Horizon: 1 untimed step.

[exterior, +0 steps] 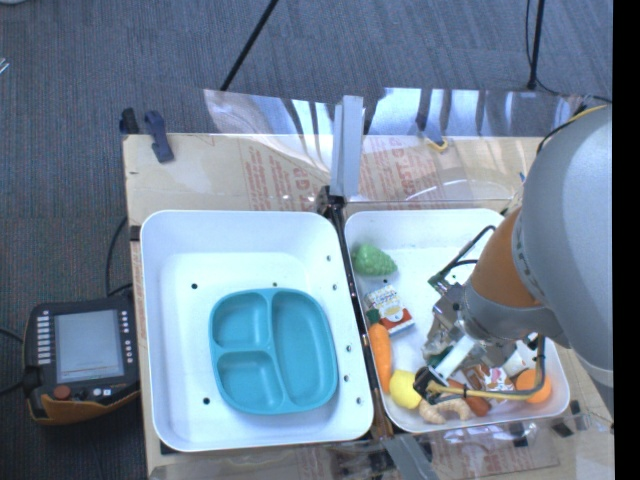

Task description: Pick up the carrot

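Now the hand [446,353] is low in the right bin [420,230], near the carrot [381,356]. Its state I cannot tell.

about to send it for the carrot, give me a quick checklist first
1. Carrot in plain view, nothing lying over it: ok.
2. Carrot location known, by the left wall of the right bin: ok.
3. Gripper above the carrot: not ok, it hangs to the carrot's right, over the clutter.
4. Room around the carrot: not ok, a yellow fruit sits at its near end and a small carton at its far end.
5. Carrot lifted: not ok, it lies on the bin floor.
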Motion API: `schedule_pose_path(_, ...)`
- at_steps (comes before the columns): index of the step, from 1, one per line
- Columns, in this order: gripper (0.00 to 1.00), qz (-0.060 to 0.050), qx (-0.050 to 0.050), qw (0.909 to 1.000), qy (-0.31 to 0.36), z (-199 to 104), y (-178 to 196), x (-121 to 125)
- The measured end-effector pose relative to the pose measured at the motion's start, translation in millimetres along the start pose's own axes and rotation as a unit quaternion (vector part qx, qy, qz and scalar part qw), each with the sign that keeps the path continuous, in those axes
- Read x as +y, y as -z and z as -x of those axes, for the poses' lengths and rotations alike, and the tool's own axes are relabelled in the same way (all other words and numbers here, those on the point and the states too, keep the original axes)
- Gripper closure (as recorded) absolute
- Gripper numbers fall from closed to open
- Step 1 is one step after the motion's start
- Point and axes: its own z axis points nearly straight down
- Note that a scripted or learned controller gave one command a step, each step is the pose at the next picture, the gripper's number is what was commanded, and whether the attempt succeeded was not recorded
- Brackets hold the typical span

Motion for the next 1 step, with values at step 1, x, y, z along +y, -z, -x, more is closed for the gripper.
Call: schedule_pose_path(1, 1.00, 0.000, 0.001, 0.9820, 0.189, 24.5, 0.4, -3.7)
